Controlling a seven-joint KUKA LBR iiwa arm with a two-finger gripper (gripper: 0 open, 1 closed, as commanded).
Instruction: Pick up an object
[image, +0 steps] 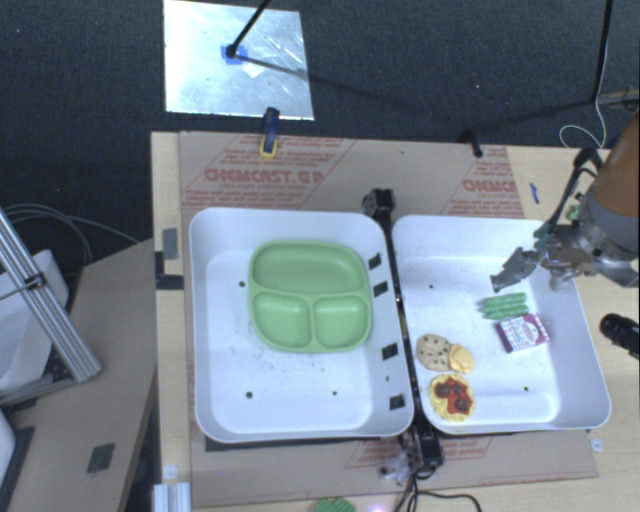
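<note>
Over in the left bin (215, 300) sits a green divided plate (308, 297), one broad compartment at the back and two smaller ones at the front. Across the divider, the right bin (580, 400) carries the small stuff. Nearest the divider there's a cookie (433, 351) with a yellow piece (460, 357) touching it, and a little pizza (452, 396) just in front of them. Further right lies the green bean bundle (503, 304), long axis running left to right, tipped slightly up at its right end. A purple packet (523, 332) sits just in front of it. The gripper (536, 264) hovers just behind the beans, fingers parted, nothing between them.
</note>
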